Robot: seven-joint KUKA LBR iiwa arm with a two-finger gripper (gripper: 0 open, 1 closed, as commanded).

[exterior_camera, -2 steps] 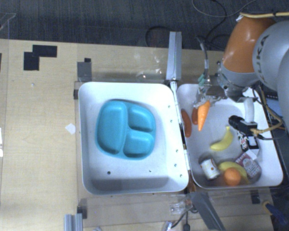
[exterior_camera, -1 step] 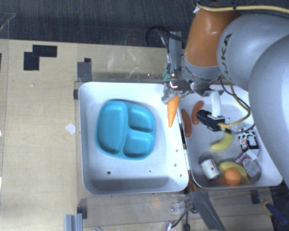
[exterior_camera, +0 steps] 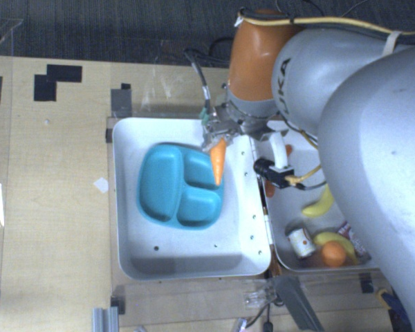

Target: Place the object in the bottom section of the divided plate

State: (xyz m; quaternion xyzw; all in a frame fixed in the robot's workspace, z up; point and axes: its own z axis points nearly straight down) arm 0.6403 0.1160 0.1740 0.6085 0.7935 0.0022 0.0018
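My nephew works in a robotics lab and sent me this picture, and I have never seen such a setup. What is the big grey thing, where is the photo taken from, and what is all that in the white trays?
The big grey shape is a robot arm with an orange band near its wrist. It ends in a two-finger gripper. One camera fixed above the bench looks down at a slant.

Two shallow white bins sit side by side. The left bin holds a blue divided plate. The right bin holds toy food: a banana, an orange fruit and a small can.

An orange carrot hangs point down from the gripper, above the plate's right edge.
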